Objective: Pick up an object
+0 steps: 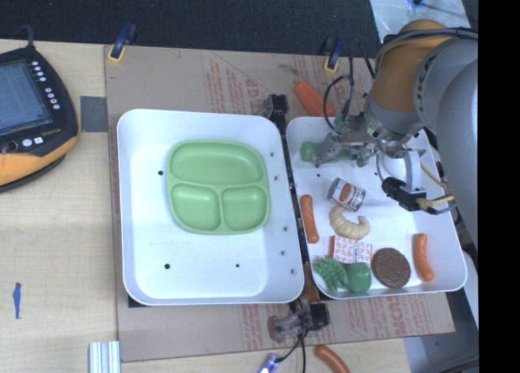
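Approach step: gripper (pixel 335 150) low at right bin's (pixel 455 282) top-left corner, beside green item (pixel 309 151); claw state can't be told. Next: close, lift, check hold.

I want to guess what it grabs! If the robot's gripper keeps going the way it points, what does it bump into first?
Probably the small green object at the right bin's upper left corner: the gripper points left toward it. Depth is hard to judge.
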Robot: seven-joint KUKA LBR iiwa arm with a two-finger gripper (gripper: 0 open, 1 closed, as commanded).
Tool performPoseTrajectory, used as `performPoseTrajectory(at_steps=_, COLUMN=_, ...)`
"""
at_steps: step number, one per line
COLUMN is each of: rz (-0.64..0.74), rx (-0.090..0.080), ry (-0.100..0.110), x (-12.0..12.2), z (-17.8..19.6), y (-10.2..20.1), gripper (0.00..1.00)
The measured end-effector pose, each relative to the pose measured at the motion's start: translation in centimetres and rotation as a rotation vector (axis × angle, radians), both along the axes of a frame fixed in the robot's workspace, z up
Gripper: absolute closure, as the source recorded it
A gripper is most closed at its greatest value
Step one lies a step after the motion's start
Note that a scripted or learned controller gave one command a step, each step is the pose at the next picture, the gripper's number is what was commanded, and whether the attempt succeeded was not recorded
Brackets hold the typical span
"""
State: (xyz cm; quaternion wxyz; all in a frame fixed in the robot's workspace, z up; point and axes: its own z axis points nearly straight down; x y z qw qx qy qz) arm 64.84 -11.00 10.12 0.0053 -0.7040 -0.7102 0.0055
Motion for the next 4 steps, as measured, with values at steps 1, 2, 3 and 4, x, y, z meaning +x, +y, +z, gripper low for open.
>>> performPoseTrajectory(at_steps=1, rz=-0.004, rx=0.0, ry=-0.01, x=-9.3, z=-1.0, y=-0.1, gripper=0.0)
performPoseTrajectory(at_steps=2, rz=0.002, rx=-0.002, ry=-0.008, x=-9.3, z=0.0, y=-0.2, gripper=1.0)
performPoseTrajectory(at_steps=3, rz=-0.006, rx=-0.001, ry=-0.014, x=-8.0, z=8.8, y=-4.6, gripper=1.0)
performPoseTrajectory(at_steps=4, rz=-0.006, rx=0.0, ry=-0.013, x=-8.0, z=8.7, y=-4.6, gripper=0.0)
